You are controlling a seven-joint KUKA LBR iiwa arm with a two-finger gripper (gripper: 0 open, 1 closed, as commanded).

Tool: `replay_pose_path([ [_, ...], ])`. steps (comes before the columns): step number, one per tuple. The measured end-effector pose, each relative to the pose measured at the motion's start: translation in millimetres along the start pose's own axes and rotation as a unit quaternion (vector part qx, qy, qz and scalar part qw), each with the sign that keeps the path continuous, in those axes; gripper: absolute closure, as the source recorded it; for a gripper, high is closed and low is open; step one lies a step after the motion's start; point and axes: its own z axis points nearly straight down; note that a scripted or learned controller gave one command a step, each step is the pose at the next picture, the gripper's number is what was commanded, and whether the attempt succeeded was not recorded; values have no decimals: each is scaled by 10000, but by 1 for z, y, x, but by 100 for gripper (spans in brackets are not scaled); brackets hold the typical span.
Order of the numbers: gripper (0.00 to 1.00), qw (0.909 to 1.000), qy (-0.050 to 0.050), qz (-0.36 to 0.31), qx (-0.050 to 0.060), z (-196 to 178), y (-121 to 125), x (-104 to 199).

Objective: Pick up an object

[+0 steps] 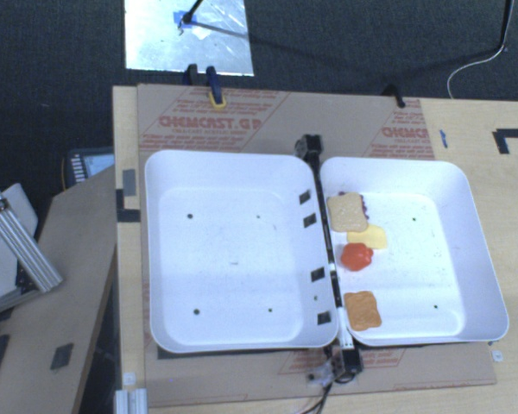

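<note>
The tabletop carries two white bins side by side. The left bin is the larger in view. The right bin holds four small items along its left wall: a tan toast slice, an orange-brown piece, a yellow piece, and a red tomato-like piece touching the yellow one. The pincer's state cannot be told.
</note>
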Motion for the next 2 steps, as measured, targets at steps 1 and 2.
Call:
replay_pose_path([
  [1,100,9999,32,-30,108,87,1,78],
  [2,100,9999,35,-53,106,155,0,199],
])
